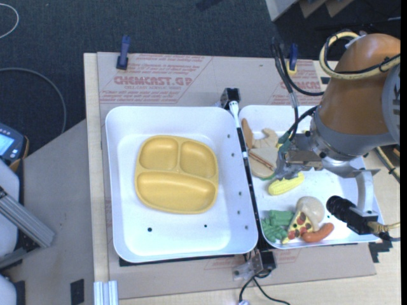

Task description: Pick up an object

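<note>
My view: robotics lab, brown cardboard-topped bench (191, 81), blue clamps (123, 51), loose black cables (38, 81), dark carpet floor (127, 11).

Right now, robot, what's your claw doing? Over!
Claw low in right bin, above toy corn. Nothing seen held. Pizza slice, sausage nearby.

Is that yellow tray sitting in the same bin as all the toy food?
No, the yellow tray lies alone in the left bin, while the toy food is in the right bin.
</note>
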You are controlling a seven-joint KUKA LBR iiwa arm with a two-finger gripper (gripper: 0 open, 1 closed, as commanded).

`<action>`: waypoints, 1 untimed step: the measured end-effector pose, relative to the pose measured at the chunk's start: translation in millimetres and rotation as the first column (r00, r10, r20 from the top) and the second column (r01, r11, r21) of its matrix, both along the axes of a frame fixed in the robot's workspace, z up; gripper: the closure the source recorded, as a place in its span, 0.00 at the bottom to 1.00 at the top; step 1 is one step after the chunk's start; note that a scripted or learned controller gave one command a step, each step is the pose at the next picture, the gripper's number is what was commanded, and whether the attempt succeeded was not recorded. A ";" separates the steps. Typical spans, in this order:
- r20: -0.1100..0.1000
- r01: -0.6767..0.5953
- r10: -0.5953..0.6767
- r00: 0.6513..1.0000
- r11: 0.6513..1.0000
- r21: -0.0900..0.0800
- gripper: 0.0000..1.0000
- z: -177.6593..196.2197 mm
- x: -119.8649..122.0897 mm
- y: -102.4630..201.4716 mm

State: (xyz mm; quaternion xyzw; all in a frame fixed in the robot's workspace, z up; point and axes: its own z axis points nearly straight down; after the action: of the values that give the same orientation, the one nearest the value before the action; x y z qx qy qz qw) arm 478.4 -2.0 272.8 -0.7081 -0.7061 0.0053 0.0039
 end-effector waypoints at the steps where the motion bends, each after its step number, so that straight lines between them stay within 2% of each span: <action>1: 0.010 -0.013 0.013 1.000 1.000 0.003 1.00 8.1 4.2 89.1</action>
State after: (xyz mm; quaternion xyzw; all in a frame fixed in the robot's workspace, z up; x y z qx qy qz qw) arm 482.6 87.1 280.9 -0.7037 -0.7105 0.0008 0.0016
